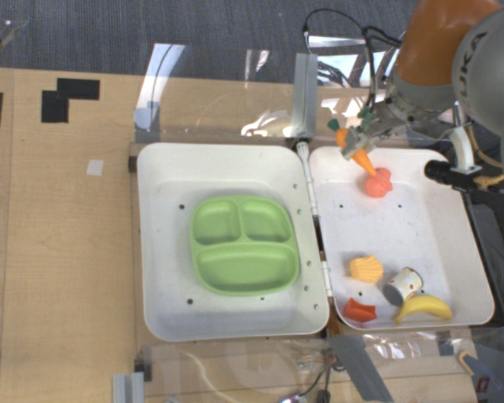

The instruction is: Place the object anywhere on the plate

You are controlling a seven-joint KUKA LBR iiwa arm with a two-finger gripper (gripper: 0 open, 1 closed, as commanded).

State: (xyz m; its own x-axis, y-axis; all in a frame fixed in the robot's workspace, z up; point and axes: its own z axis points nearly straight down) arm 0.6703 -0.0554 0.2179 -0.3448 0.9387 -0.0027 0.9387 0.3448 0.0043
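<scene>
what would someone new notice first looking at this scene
Probably the bright green plate, divided into compartments, lying alone in the left bin. Next, the grey arm with its orange band coming in from the upper right, its gripper at the top of the right bin with an orange carrot at its tip. A cluster sits near that bin's front: a yellow banana, a small can, and yellow and red pieces.

Counter (pixel 59 250): light wood, spans left and centre. Black rectangular markers (pixel 67 96) on it at far left, a small grey square (pixel 95 168) below them. Floor (pixel 151 15) along top: dark grey-blue carpet. Clear plastic panels (pixel 158 86) at the counter's back edge catch bright glare. Lighting even, overhead.
</scene>
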